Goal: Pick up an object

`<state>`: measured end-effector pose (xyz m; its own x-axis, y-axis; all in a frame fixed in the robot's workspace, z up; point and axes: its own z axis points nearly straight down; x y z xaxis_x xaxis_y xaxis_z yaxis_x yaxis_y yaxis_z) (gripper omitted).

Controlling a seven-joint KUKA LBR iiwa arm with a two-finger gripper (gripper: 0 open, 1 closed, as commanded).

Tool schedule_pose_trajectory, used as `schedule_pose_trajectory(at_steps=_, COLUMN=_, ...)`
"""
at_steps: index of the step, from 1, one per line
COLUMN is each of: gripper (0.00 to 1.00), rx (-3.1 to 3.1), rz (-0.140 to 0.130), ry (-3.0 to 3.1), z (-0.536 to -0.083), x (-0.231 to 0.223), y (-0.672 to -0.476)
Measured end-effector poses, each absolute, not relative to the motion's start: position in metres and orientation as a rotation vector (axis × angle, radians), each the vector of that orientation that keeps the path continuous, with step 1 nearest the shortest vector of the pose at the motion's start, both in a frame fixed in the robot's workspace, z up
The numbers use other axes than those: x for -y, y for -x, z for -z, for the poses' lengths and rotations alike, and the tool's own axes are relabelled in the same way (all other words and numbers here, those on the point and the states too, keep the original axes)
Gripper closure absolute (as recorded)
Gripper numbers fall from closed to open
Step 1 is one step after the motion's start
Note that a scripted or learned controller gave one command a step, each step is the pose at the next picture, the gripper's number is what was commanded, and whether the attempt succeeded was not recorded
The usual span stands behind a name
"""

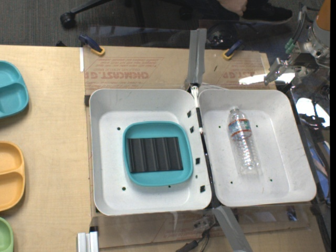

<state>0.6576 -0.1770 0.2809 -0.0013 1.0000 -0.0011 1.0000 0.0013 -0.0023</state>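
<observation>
A clear plastic water bottle (242, 139) with a red-and-white label lies on its side in the right bin (294, 188), cap pointing to the far side. A teal square dish (156, 154) holding a black ridged insert rests flat in the left bin (105, 193). My gripper (277, 71) hangs high at the top right, beyond the right bin's far right corner and well away from the bottle. Nothing shows in its grasp.
A teal divided plate (10, 94), an orange one (9, 175) and a green one (4, 236) lie on the wooden table at the left. Cardboard (136, 72) with two clamps lies behind the bins. A grey divider (197, 56) stands between them.
</observation>
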Motion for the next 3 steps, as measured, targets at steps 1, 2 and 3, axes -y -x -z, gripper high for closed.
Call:
schedule_pose_trajectory(at_steps=1, gripper=0.0, rx=2.472, rz=-0.003, ry=1.938, z=-0.154, x=0.153, y=-0.659)
schedule_pose_trajectory(at_steps=2, gripper=0.0, rx=2.524, rz=-0.002, ry=1.868, z=-0.091, x=0.14, y=-0.619)
schedule_pose_trajectory(at_steps=3, gripper=1.0, rx=2.523, rz=-0.001, ry=1.873, z=-0.101, x=0.141, y=-0.62)
